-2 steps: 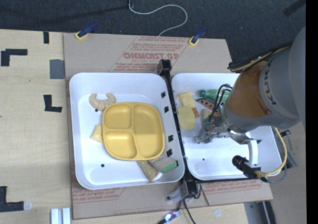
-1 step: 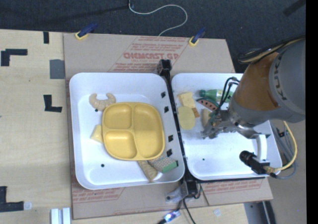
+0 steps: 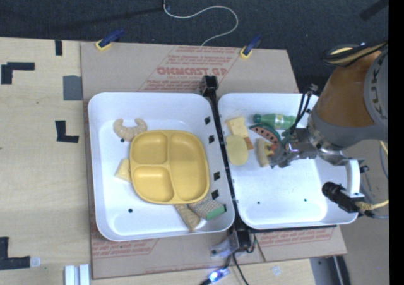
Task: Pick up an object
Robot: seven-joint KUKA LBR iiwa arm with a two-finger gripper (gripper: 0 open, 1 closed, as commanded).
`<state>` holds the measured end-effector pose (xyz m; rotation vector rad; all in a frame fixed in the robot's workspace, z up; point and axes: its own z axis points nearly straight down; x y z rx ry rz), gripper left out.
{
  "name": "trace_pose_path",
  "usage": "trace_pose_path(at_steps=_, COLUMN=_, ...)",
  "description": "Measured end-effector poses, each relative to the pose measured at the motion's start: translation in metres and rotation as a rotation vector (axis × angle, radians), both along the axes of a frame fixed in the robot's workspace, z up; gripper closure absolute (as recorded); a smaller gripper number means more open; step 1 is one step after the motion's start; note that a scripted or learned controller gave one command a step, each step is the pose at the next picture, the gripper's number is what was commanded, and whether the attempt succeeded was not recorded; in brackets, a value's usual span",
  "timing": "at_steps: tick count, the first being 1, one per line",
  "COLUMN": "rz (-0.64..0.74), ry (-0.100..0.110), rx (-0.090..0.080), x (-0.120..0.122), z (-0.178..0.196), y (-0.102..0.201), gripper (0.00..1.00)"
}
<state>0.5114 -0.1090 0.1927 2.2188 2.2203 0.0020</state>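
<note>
The tool (image 3: pixel 282 153) is low in the right bin (image 3: pixel 284 208), at the right edge of a cluster of small things near the bin's far-left corner. Whether it is open or closed cannot be told. In that cluster lie a green bottle (image 3: pixel 273 119), a pale yellow block (image 3: pixel 237 127) and a yellowish round piece (image 3: pixel 237 150). The left bin (image 3: pixel 104 151) holds a yellow divided plate (image 3: pixel 169 166) and a tan curved piece (image 3: pixel 128 129) at its far-left edge.
</note>
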Motion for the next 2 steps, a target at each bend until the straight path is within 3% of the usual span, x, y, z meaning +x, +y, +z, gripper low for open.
trace_pose_path(at_steps=1, rz=0.001, ry=0.001, rx=0.0, x=0.001, z=0.033, y=0.0, gripper=1.0)
trace_pose_path(at_steps=2, rz=0.005, ry=0.004, rx=0.002, x=0.002, z=0.04, y=0.048, gripper=1.0)
